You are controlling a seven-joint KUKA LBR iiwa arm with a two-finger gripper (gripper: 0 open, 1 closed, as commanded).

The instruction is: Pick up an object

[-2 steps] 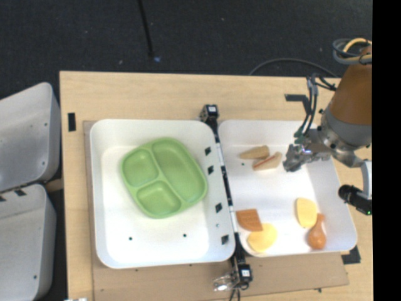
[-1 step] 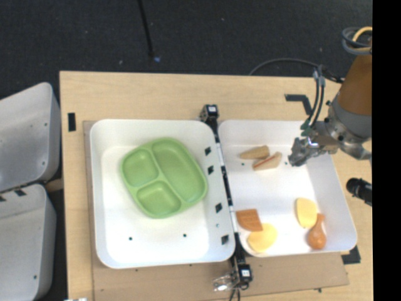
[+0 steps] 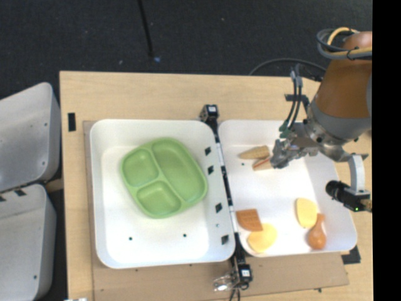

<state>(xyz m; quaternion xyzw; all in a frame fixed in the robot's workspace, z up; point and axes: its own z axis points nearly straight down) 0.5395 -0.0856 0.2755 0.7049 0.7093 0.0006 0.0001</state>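
Note:
My gripper [image 3: 280,155] hangs low over the upper middle of the right bin [image 3: 276,196], right beside a tan wedge-shaped piece [image 3: 254,152] and a reddish piece [image 3: 262,163] that lie just to its left. The fingers are dark and bunched against the reddish piece; their state is hidden. At the bin's near side lie an orange-brown square piece [image 3: 249,219], a yellow round piece [image 3: 262,237], a pale yellow piece [image 3: 306,212] and an orange pear-shaped piece [image 3: 317,233].
The left bin [image 3: 113,231] holds a green divided plate [image 3: 164,177]. A divider with black clips [image 3: 219,180] runs between the bins. The arm's grey body and orange band [image 3: 341,99] rise over the right bin's far right corner, with cables trailing.

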